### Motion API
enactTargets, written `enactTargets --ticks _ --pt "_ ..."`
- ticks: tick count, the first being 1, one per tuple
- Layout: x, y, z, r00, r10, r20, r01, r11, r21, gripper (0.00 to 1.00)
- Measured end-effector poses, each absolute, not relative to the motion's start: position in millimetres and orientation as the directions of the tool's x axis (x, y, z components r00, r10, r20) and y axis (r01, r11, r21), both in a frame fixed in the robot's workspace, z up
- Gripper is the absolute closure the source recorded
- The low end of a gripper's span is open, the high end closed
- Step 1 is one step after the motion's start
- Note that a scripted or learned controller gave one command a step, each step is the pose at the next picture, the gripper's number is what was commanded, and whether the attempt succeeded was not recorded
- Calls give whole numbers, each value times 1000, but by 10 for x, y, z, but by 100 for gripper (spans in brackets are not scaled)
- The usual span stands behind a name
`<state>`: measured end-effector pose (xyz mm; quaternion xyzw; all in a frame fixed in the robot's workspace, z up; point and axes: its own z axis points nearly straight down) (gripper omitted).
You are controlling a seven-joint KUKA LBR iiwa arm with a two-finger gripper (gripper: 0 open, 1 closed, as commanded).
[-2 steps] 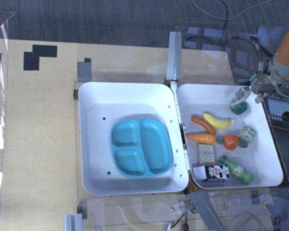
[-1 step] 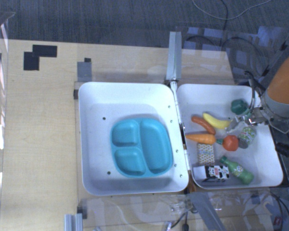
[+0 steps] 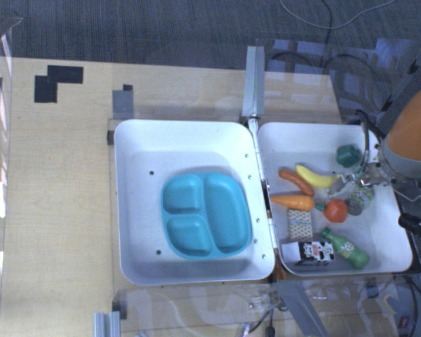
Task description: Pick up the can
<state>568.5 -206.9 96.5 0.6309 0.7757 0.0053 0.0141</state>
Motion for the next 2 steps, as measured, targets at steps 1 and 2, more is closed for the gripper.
enactTargets --ticks 1,2 --pt "5698 -2069 1083 -202 979 -16 979 203 30 100" --pt "5698 -2069 1082 -203 979 -16 979 203 30 0"
